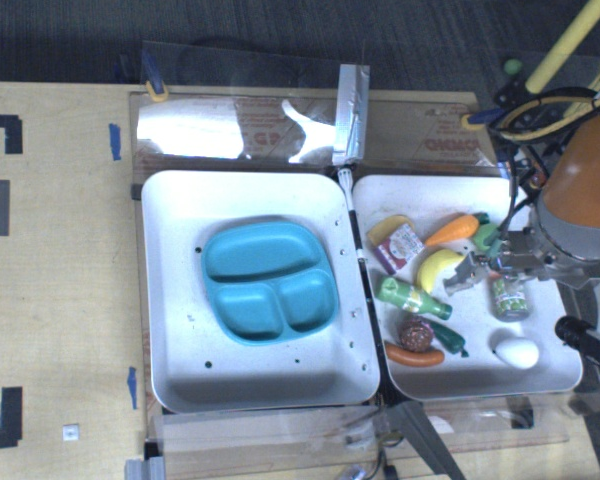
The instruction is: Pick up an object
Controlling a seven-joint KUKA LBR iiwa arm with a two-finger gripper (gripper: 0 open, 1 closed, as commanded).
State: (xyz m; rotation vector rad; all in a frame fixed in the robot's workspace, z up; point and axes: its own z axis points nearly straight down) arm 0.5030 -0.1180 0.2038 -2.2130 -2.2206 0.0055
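The pincer hangs low in the crowded right bin, fingers slightly parted and holding nothing, with the rear wall near and clearer floor toward the front right. A yellow lemon lies just beside its tips, a green bottle slightly further below-left

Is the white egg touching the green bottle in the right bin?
Apart. The camera view shows bare bin floor between the white egg and the green bottle.

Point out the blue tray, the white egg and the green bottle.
blue tray point(268, 280): camera view, its middle divider.
white egg point(516, 352): camera view, its top.
green bottle point(414, 298): camera view, its body.
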